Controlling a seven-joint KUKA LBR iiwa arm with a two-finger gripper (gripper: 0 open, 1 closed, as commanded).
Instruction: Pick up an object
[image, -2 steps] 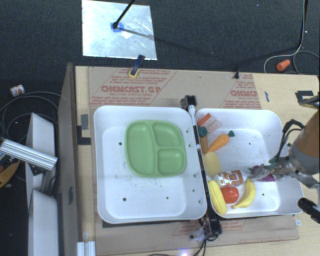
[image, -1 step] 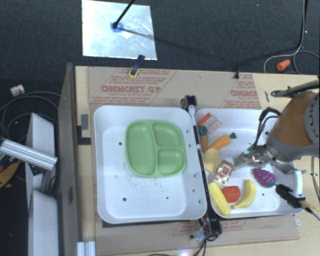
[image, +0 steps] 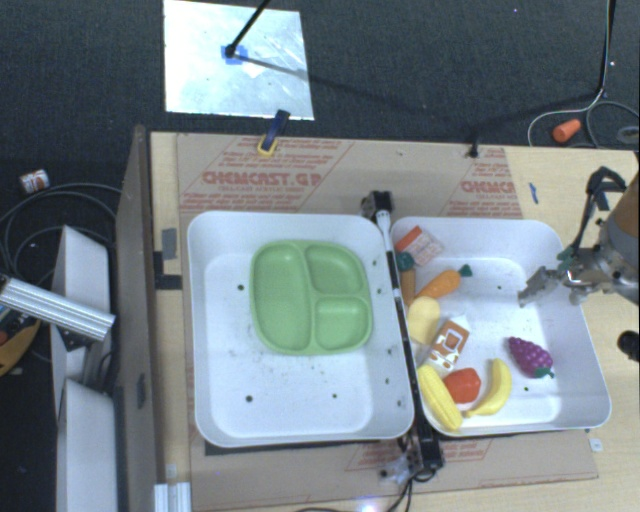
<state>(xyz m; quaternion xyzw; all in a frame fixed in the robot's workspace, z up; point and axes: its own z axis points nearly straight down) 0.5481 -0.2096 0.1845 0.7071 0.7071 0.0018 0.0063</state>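
Looking down from the front edge of the counter, the nearest things sit in the right-hand shallow white plastic bin: a curved yellow toy banana, a small red toy tomato and a second yellow piece, longer and paler, crowded together at the front left corner. Just behind them lie a purple bunch of toy grapes, a small orange-and-white printed carton and a pale yellow lemon-shaped toy. Further back are an orange toy carrot with a green top and a white-and-red packet.

Beside it, the left white bin holds a light green divided plate.

At the right rim, the grey two-finger gripper hangs above the bin floor, apart from every toy, the grapes being nearest. I cannot tell whether its fingers are spread or pressed together; nothing shows between them.

By my reckoning nothing is picked yet: choosing, closing on a toy and lifting all remain.
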